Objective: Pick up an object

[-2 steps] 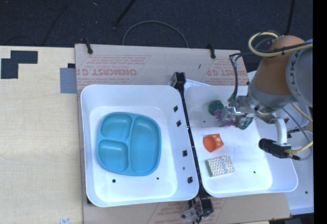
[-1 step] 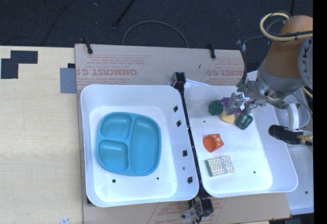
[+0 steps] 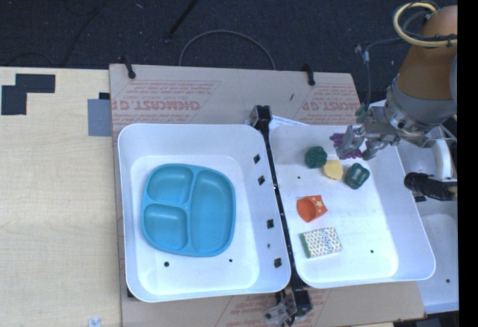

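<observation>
My gripper (image 3: 357,142) hangs over the back of the right bin (image 3: 409,258), reaching in from the right. A small purple thing (image 3: 344,141) sits right at its tip; whether it is gripped or just lying behind the tip is unclear. Just in front of the gripper lie a dark green lump (image 3: 315,156), a yellow piece (image 3: 333,169) and a dark teal object (image 3: 356,175), close together. Farther forward are a red-orange item (image 3: 311,207) and a small patterned box (image 3: 321,242).
The left bin (image 3: 131,169) holds a blue divided plate (image 3: 189,208). A black divider (image 3: 272,198) runs between the two bins. Bare white floor shows at the right bin's front right.
</observation>
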